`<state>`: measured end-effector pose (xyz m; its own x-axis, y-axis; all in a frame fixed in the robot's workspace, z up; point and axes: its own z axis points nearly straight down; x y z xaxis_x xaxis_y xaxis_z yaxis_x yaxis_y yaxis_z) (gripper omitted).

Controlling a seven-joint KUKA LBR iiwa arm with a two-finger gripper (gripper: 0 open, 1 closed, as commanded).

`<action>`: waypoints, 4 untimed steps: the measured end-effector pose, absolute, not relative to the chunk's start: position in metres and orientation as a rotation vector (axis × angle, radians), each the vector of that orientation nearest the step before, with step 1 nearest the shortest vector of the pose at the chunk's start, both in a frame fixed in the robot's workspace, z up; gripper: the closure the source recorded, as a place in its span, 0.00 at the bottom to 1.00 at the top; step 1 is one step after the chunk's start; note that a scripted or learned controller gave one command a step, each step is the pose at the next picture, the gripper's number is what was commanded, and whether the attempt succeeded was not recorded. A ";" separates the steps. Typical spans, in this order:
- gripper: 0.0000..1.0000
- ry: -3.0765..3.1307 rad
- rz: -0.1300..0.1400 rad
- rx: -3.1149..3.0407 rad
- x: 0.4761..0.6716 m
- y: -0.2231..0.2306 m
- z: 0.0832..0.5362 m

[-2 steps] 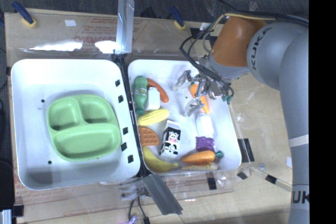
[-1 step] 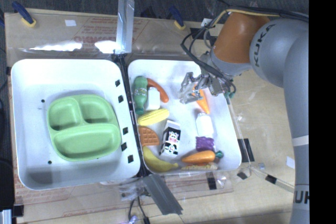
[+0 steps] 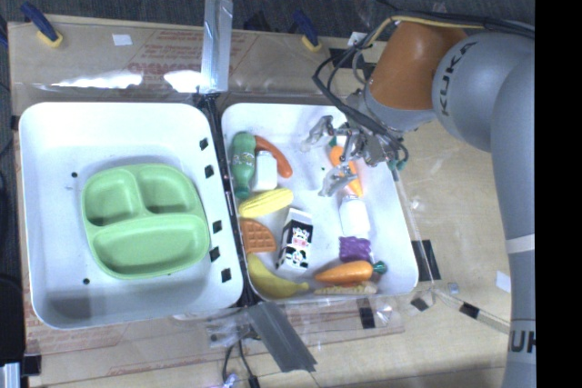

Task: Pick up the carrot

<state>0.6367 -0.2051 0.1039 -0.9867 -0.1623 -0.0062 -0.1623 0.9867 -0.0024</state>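
Two white bins sit side by side on the bench w/ a thin dark divider btwn them. Left bin (image 3: 36, 195) holds a green divided plate (image 3: 143, 223), three compartments, lying flat roughly mid-bin. Right bin (image 3: 400, 232) is crowded w/ toy food. The carrot (image 3: 346, 272) lies on its side at the near end of the right bin, orange body pointing left, green top at its right end, close to the near-right corner; it's touching or just beside a purple item (image 3: 356, 247) on its far side. Left of the carrot, a banana (image 3: 273, 280) curves along the near-left corner, and a small milk carton w/ a cow print (image 3: 296, 243) stands btwn them, a bit farther in. A waffle-like piece (image 3: 257, 236) sits beside the carton, a corn cob (image 3: 265, 202) just beyond that, then a green bottle-like item (image 3: 243, 161) and an orange-red sausage shape (image 3: 275, 155) at the far-left part of the bin. A white bottle (image 3: 355, 215) lies along the right side. The gripper (image 3: 344, 161) hangs over the far-right part of the right bin, well apart from the carrot, fingers spread fairly wide w/ nothing clearly btwn them; an orange bit shows just under it, can't tell what. Arm (image 3: 482, 104) comes in from the right.
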 end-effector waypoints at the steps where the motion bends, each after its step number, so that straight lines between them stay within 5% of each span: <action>1: 1.00 3.118 -0.006 -0.265 0.639 -0.203 0.116; 2: 0.00 3.118 -0.006 -0.267 0.639 -0.203 0.115; 3: 1.00 3.110 -0.011 -0.275 0.641 -0.202 0.127; 4: 1.00 3.055 0.002 -0.739 0.598 -0.209 0.125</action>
